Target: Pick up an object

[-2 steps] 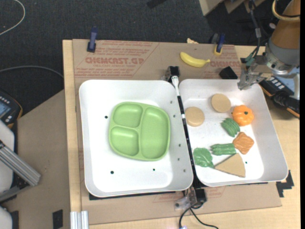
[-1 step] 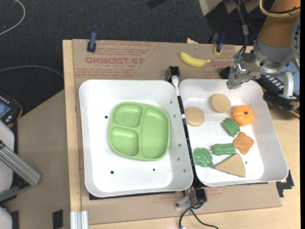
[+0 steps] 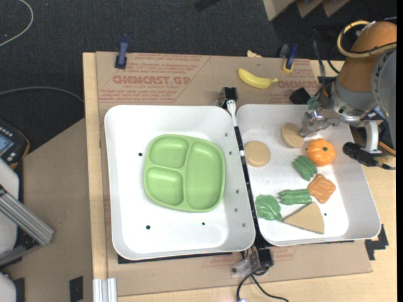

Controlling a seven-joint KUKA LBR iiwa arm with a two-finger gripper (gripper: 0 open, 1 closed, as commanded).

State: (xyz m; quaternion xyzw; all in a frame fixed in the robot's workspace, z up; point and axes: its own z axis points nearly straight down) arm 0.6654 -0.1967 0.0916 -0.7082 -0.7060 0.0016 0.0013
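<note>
Nearest in the right bin (image 3: 359,222), a tan wedge (image 3: 306,219) is seen, with green leafy pieces (image 3: 281,202) and an orange chunk (image 3: 322,188) just behind. Farther back lie a toy orange (image 3: 320,151) and two tan discs (image 3: 256,153). The gripper (image 3: 313,123) is poised at the farther disc (image 3: 291,135); its finger state cannot be told. A green divided plate (image 3: 184,172) occupies the left bin (image 3: 126,231). A banana (image 3: 256,78) lies beyond.

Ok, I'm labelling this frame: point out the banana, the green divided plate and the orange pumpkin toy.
banana (image 3: 256,78): camera view, middle of its curved body.
green divided plate (image 3: 204,175): camera view, floor of its large right compartment.
orange pumpkin toy (image 3: 320,153): camera view, centre of its rounded top.
</note>
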